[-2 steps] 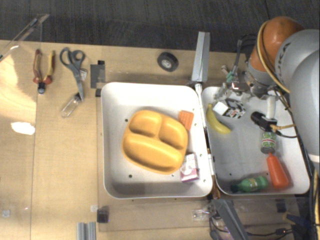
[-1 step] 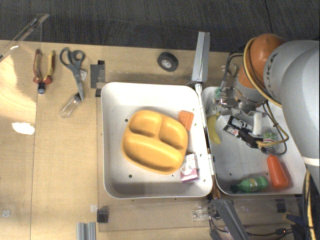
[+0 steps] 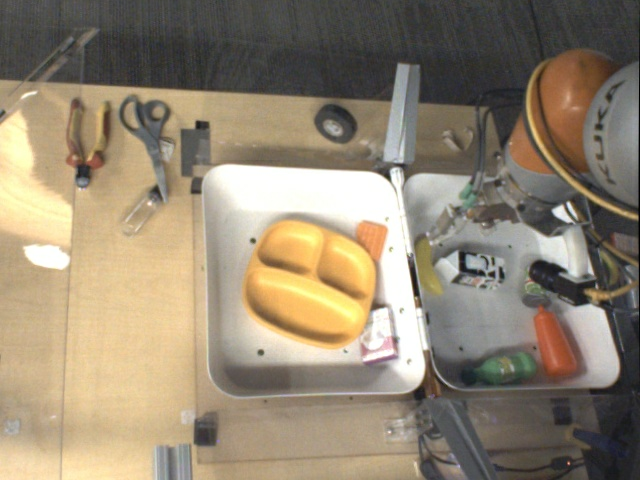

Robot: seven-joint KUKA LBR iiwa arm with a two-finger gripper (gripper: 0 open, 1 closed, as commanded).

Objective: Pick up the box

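From the overhead camera view, the left bin (image 3: 230, 298) on the desk (image 3: 110, 348) holds a large yellow sectioned tray (image 3: 310, 283) near its middle. The box (image 3: 379, 334), small, pink and white, lies just beside that tray's lower right corner, close to the bin's right wall, and an orange piece (image 3: 372, 236) sits at the tray's upper right. Right of the tray, in the right bin (image 3: 500, 318), the gripper (image 3: 445, 226) reaches in near the upper left corner, well apart from the box; whether its jaws are open or closed cannot be made out. That bin also holds a yellow item (image 3: 427, 269), a black and white pack (image 3: 481, 267), an orange bottle (image 3: 556, 344) and a green bottle (image 3: 505, 369).
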